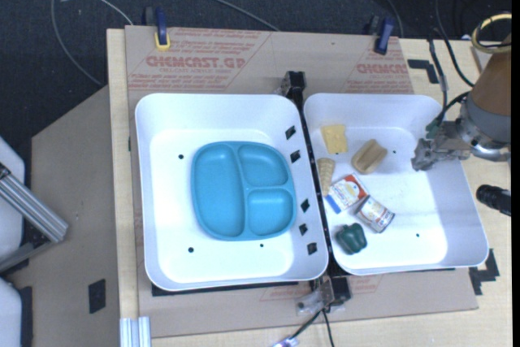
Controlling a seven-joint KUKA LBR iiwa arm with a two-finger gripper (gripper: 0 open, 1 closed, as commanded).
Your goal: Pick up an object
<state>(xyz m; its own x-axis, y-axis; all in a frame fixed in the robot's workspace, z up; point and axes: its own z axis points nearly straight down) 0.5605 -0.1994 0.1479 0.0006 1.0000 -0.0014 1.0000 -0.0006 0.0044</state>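
Gripper point(424, 156) sits over the right bin's point(463, 248) right side, nothing visibly held; can't tell its state. Nearest target: tan block point(368, 156), just camera-left, long axis diagonal.

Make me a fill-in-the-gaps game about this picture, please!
1. The divided plate in the left bin is coloured ____.
2. The plate has ____ sections.
3. The green pepper lies in the ____ bin.
4. The robot's hand is over the ____ bin.

Missing words: blue; three; right; right
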